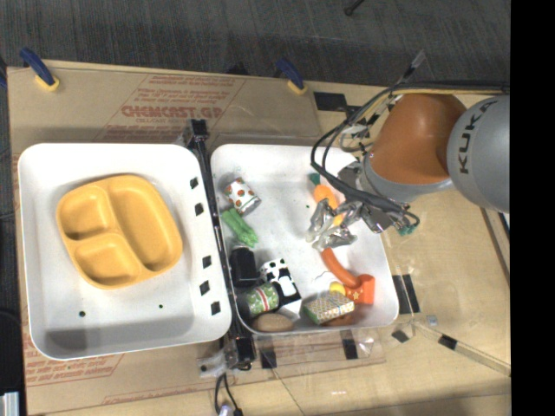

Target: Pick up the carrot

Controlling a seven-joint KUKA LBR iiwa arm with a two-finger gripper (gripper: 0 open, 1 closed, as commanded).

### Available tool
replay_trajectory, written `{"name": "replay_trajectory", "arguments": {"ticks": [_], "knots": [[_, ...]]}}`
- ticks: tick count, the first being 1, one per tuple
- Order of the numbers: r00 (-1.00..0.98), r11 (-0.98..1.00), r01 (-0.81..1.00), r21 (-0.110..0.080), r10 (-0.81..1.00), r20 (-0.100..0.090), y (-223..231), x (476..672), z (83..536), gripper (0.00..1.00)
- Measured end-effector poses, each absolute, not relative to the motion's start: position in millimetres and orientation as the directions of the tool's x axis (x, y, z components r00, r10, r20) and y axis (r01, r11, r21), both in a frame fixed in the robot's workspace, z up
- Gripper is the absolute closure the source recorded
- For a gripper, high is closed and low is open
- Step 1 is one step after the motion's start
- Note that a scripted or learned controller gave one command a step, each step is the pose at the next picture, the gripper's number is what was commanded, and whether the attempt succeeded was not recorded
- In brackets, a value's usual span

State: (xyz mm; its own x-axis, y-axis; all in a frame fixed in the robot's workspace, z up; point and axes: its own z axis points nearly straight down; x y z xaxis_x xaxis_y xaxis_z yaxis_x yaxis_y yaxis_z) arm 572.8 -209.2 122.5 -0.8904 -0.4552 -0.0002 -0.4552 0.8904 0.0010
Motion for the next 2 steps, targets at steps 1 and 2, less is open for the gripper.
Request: {"name": "replay_trajectory", "arguments": {"ticks": [1,2], "knots": [[-0.930,0.930,-0.368,-0.003,-0.368,-0.007,-182.9,659.8,98.6,1.00],[-0.905,0.905,-0.425,-0.004,-0.425,-0.005,-209.0,638.0,95.3,1.00]]}}
